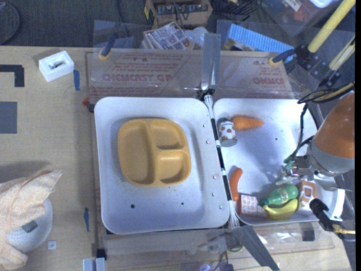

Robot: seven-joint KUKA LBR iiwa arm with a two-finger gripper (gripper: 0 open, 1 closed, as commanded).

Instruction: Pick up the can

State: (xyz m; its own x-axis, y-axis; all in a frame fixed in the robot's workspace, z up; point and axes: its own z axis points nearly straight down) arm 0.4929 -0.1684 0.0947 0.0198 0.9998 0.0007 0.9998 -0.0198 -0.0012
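**Wrong item at risk near the front wall**

We are hovering the gripper over the green-and-yellow toy; whether it is clenched, we cannot tell. The can is lying farther back by the divider, touching the carrot, so we are risking the wrong grab.

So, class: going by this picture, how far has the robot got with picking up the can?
Done: the arm has reached into the right bin. In hand: its pincer hangs low near the green and yellow toys, and I can't make out anything held. Left: the can lies untouched against the bin's left wall, beside a carrot, so the move across, the grip and the lift all remain.
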